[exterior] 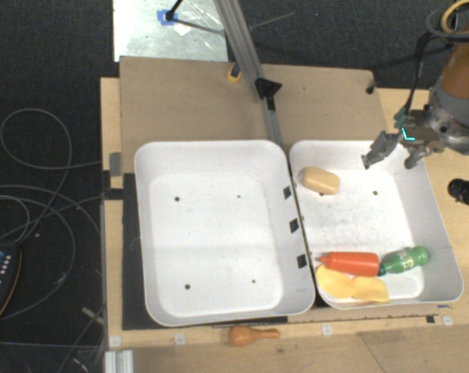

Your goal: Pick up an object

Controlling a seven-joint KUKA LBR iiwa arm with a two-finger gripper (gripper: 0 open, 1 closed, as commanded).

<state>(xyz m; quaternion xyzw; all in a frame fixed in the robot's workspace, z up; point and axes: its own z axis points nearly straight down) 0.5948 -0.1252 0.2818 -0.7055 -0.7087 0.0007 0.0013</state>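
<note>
The right bin (432, 208) holds everything; the left bin (211, 231) sits beside it. The gripper (395, 153) hangs over the right bin's far edge, fingers spread, pinching nothing. Nearest it, the tan bun-shaped piece (320, 180) lies alone; it looks light, smooth and rounded, best pinched across its short width. At the near wall the carrot (349, 263), green bottle (404, 259) and yellow pieces (351, 287) crowd together, leaving little finger room.

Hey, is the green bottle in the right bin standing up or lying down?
Lying down. The green bottle rests on its side on the right bin floor, next to the orange carrot.
</note>
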